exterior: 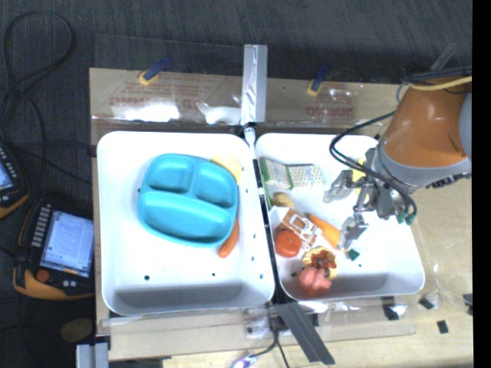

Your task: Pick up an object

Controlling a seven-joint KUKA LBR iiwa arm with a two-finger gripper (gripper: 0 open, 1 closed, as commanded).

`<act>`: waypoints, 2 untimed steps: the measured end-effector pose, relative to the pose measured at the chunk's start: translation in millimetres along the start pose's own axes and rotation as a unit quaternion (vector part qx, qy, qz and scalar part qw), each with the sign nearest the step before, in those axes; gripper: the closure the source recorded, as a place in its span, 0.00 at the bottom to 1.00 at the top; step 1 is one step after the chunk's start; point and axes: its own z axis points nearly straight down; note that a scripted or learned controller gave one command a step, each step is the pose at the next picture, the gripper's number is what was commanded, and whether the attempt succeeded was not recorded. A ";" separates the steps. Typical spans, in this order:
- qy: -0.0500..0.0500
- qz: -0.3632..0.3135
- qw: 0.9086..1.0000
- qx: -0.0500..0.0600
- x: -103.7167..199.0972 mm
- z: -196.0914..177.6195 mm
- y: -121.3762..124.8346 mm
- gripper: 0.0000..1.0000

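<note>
My gripper hangs low over the right bin, in its middle right part. It is open, and only white bin floor shows between its fingers. Just left of the lower fingertip lies an orange carrot-like piece. Further left are an orange and white packet, a red tomato and a small brownish item. A green and white packet lies at the bin's back left. A red-yellow toy and a pink lump sit near the front wall.
The left bin holds a blue divided tray, a yellow piece at the tray's back right and an orange stick at its front right. The wall between the bins runs just left of the cluster. Cables trail from the wrist.
</note>
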 end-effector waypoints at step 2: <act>-0.001 0.214 0.977 -0.001 -1.9 82.1 -32.8 0.00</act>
